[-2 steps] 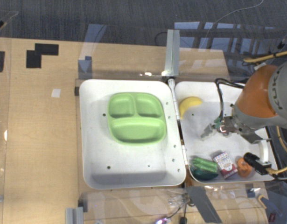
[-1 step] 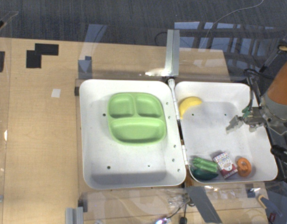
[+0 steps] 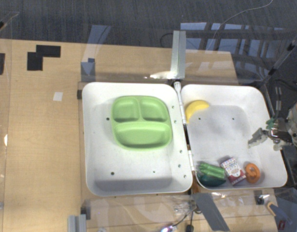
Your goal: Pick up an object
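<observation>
So the pickable stuff is all in the right bin [image 3: 235, 98]. Along its near edge there's a little row: a green object [image 3: 210, 173] in the near-left corner, a small red and white carton [image 3: 233, 170] just beside it, and a round orange object [image 3: 252, 172] right next to that. A yellow banana-like thing [image 3: 196, 108] sits apart from them, up at the far-left side against the divider between the bins.

The hand [image 3: 258, 137] hangs over the right side of that bin, above the bare white floor, well clear of the row. Can't tell how it's set, too small and blurry, and nothing visible in it.

Left bin [image 3: 97, 129] has a green sectioned plate [image 3: 140, 121] lying flat in its middle. Both bins sit on the light wood worktop [image 3: 37, 129].
</observation>
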